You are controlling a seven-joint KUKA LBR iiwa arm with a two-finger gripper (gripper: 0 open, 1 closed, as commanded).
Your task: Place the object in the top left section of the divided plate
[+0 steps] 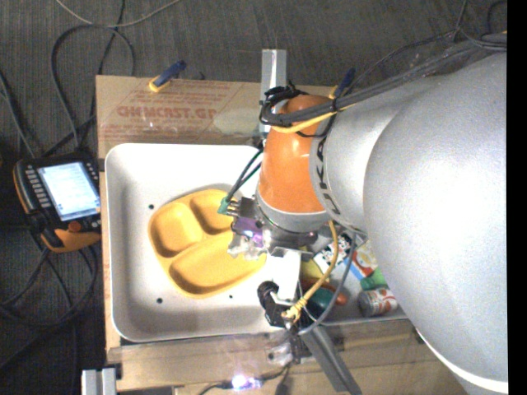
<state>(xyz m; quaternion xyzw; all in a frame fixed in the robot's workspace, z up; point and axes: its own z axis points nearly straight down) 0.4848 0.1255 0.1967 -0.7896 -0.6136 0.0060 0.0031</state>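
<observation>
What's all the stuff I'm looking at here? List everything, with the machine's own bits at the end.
Plate: one, yellow, divided, in the left bin.
Bins: two, white, side by side on the bench; the arm covers most of the right one.
Small items: several, mixed colours, in the right bin, too hidden to name.
Cardboard: one sheet, brown, behind the bins.
Clips: two, blue, at the cardboard's far edge.
Handset: one, black and orange with a lit screen, on the floor at left.
Cables: several, on the grey floor.
Arm: one, grey with an orange band, over the plate's right edge.
</observation>
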